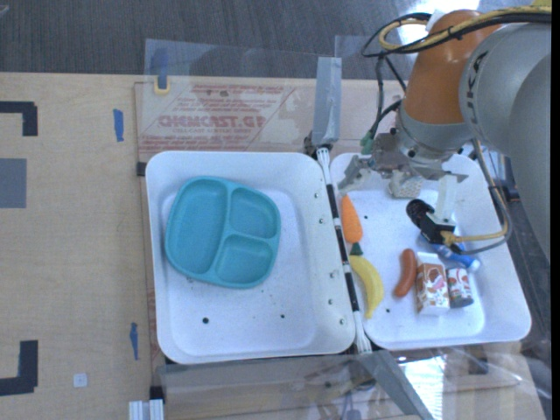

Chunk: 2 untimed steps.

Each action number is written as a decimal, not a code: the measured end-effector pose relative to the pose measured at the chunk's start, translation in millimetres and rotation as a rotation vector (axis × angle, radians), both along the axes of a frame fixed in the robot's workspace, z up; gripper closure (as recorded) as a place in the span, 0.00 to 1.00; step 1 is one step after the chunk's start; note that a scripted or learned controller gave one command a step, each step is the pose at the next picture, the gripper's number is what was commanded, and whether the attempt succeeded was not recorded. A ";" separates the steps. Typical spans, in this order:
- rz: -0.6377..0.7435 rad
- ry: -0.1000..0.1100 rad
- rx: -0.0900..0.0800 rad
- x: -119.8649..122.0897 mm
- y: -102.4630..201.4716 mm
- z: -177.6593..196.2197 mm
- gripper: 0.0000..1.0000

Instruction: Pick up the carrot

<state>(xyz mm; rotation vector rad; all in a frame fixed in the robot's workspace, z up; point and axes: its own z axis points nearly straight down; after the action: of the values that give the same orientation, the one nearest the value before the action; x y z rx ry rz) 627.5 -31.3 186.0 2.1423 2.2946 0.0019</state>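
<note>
Carrot: lies along the left wall of the right bin, at 9 o'clock in that bin, untouched.
Pincer: hovers at 12 o'clock in the right bin, up and right of the carrot; its opening state cannot be told.
Neighbours: banana just beside the carrot's lower end at 6 o'clock; sausage near, at 4 o'clock.
Risk, wall: a descent close to the bin wall may strike the rim.
Risk, wrong item: an offset toward 6 o'clock may catch the banana.
Risk, slip: the tapered carrot may roll out of a grasp.
</note>
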 end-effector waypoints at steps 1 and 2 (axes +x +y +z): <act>0.129 0.004 0.001 -96.1 -28.2 -1.5 0.00; 0.342 0.004 0.001 -91.5 5.7 -1.4 0.00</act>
<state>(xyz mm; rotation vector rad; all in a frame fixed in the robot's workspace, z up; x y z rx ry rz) 536.1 -25.6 184.6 1.7220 2.6292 -0.0002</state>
